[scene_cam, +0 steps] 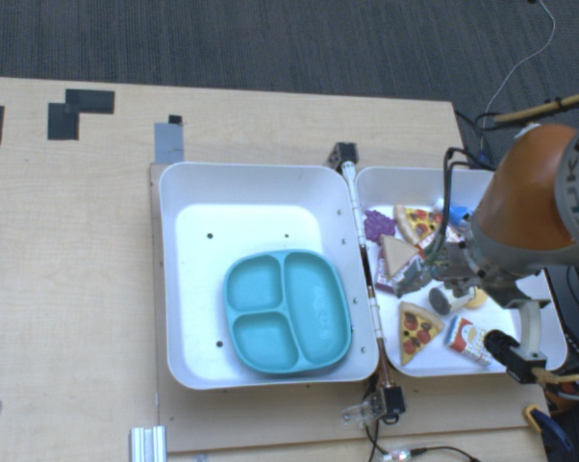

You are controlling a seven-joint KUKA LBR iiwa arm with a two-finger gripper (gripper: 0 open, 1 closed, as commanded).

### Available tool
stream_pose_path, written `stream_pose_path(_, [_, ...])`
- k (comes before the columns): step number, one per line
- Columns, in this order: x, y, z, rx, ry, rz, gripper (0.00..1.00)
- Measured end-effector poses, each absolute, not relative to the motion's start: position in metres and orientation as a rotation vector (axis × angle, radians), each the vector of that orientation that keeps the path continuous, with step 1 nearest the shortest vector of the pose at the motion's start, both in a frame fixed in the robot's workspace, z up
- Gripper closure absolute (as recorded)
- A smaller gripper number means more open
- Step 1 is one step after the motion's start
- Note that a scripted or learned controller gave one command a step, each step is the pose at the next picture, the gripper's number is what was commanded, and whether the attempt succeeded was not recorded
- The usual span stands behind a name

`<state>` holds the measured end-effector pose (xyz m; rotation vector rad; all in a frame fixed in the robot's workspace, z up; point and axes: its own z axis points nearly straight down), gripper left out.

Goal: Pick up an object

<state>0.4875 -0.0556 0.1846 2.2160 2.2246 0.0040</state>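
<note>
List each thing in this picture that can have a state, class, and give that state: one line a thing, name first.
Blue divided plate: lying flat in the left bin, its compartments bare.
Pizza slice: lying flat in the right bin, near the front.
Second pizza slice: flat, near the back of that bin.
Purple item: lying by the divider.
Red and white packet: lying on its side.
Arm: reaching over the right bin.

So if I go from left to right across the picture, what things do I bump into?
Black marks on the bench → left bin → blue plate → purple toy → lower pizza slice → red packet → orange-banded arm.
</note>
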Motion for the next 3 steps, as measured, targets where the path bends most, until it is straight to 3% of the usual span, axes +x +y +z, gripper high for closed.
stream_pose_path(1, [0.489,-0.091,0.087,2.215,2.22,0.008,0.0])
stream_pose_path(2, [0.491,-0.091,0.099,2.21,2.217,0.013,1.0])
stream_pose_path(3, [0.563,-0.009,0.185,2.214,2.227,0.007,1.0])
